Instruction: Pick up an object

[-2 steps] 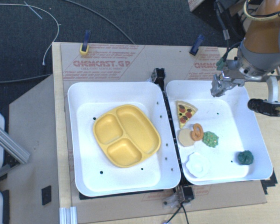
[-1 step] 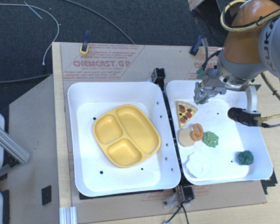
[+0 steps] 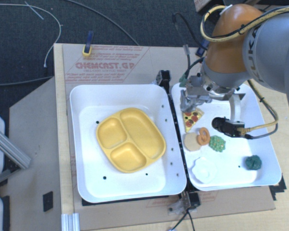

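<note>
You see the two-finger gripper just above a pizza-slice toy in the right white bin; its finger state can't be told. Dark carpet surrounds the cardboard-topped bench.

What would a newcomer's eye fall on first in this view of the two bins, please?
Probably the yellow divided tray, lying in the middle of the left bin. Next, the grey arm with its orange band, reaching in from the right, its gripper low over the near-left part of the right bin, just above a pizza slice toy beside other small food toys.
</note>
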Robot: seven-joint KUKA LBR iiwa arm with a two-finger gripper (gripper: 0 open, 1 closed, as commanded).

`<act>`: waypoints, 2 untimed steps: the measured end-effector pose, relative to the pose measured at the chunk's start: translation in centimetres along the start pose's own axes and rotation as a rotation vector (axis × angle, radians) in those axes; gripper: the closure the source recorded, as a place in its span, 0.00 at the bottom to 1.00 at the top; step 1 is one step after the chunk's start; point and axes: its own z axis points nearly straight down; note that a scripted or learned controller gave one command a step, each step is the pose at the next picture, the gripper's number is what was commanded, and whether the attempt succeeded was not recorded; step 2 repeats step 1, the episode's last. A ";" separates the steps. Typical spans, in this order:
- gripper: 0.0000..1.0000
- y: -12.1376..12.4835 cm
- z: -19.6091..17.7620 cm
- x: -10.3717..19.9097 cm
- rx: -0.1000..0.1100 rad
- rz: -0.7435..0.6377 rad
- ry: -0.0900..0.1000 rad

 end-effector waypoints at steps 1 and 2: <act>1.00 -1.2 0.3 4.2 0.000 0.003 -0.002; 1.00 -1.2 0.3 4.2 0.000 0.003 -0.002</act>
